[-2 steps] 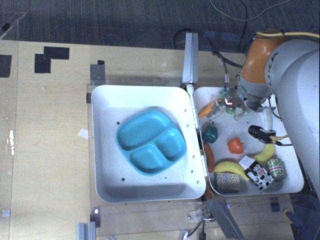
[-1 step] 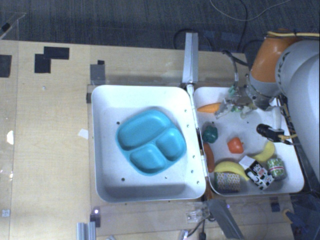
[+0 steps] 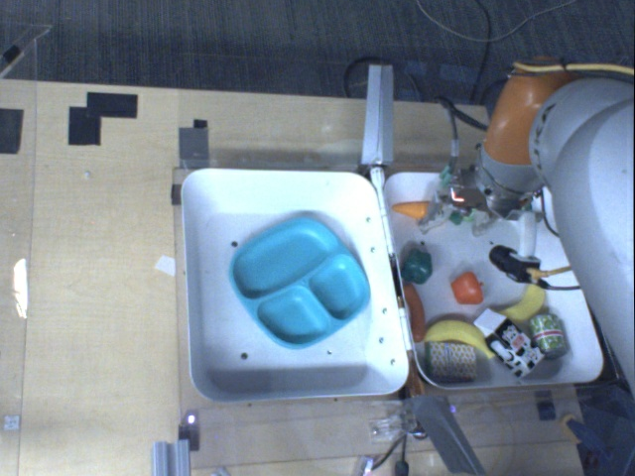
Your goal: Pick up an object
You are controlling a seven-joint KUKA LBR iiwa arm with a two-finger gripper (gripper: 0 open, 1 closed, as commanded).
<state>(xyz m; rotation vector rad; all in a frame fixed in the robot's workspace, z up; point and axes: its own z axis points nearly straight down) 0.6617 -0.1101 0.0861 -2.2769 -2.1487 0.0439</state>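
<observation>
The right bin [image 3: 593, 363] holds several small objects. An orange carrot [image 3: 409, 208] lies at its back left. A dark green pepper [image 3: 417, 264] and an orange-red piece [image 3: 466, 288] sit mid-bin. A yellow banana [image 3: 456, 332] lies at the front. My gripper [image 3: 457, 215] hangs low over the back of this bin, just right of the carrot. It is open, with bare bin floor showing between its fingers.
The left bin [image 3: 203, 360] holds a blue divided plate [image 3: 300, 280]. In the right bin's front are a grey sponge [image 3: 451, 363], a red sausage [image 3: 413, 311], a black-and-white box [image 3: 512, 346], a green can [image 3: 548, 334] and a second banana [image 3: 527, 302]. A metal divider [image 3: 377, 117] stands behind the bins.
</observation>
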